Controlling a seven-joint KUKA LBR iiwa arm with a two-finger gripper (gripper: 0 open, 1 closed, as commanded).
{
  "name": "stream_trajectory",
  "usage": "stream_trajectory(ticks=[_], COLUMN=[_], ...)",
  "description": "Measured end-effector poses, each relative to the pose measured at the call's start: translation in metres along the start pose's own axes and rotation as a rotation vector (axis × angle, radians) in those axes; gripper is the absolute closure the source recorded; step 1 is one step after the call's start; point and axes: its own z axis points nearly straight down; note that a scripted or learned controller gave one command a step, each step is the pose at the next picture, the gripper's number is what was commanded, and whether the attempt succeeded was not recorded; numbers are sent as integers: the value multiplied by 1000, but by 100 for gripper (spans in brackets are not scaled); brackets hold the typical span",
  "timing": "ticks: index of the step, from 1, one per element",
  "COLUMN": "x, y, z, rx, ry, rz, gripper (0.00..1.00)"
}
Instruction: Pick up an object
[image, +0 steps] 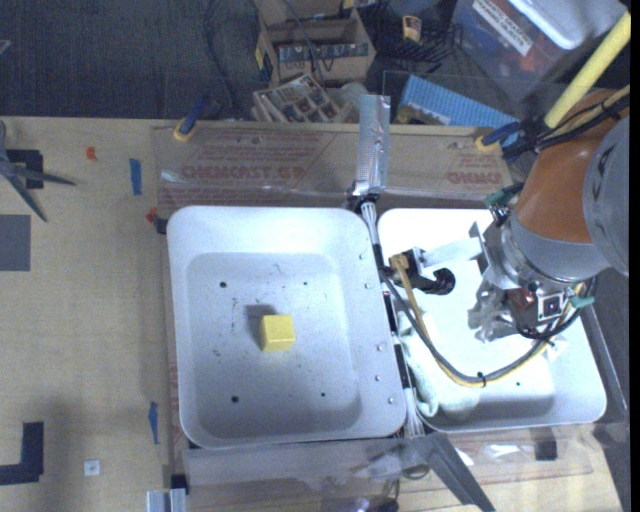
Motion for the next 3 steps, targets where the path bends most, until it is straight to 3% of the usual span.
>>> stream_trajectory(ticks=[3], x=[1], y=[2], z=[-28], rx=[0], ry=[-1], rz=[2], gripper=[100])
